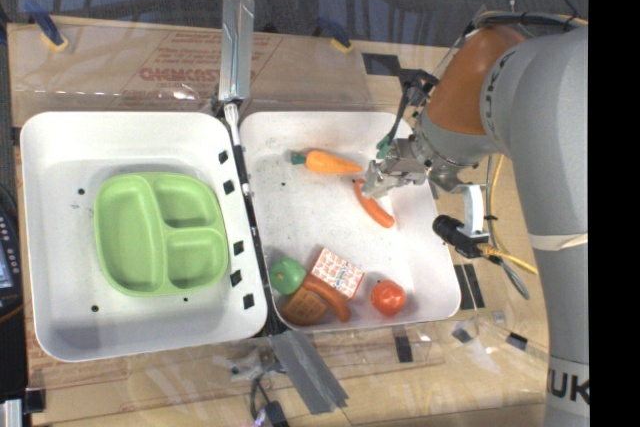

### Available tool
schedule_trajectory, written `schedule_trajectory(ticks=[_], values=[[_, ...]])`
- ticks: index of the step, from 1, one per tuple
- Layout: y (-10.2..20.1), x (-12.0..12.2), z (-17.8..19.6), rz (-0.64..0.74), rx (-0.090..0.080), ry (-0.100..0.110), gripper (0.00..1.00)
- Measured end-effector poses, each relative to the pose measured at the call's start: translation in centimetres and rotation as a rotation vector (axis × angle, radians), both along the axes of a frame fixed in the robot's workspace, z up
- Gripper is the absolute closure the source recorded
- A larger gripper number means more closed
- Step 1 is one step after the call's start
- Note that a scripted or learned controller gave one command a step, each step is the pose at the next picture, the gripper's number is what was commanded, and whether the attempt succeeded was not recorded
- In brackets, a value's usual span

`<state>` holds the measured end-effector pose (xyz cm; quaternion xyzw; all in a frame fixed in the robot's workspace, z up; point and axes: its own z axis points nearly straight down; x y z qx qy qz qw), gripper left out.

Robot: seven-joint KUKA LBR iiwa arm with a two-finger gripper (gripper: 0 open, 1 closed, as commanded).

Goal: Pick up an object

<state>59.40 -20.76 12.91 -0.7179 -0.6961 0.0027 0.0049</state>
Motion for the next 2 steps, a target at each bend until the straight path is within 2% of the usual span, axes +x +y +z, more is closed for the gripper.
schedule_trajectory(ticks=[1, 2], values=[[1.83, -1.13, 1.38, 0.161, 0.001, -0.003, 1.0], [1.84, -1.12, 1.38, 0.162, 0.001, -0.003, 0.0]])
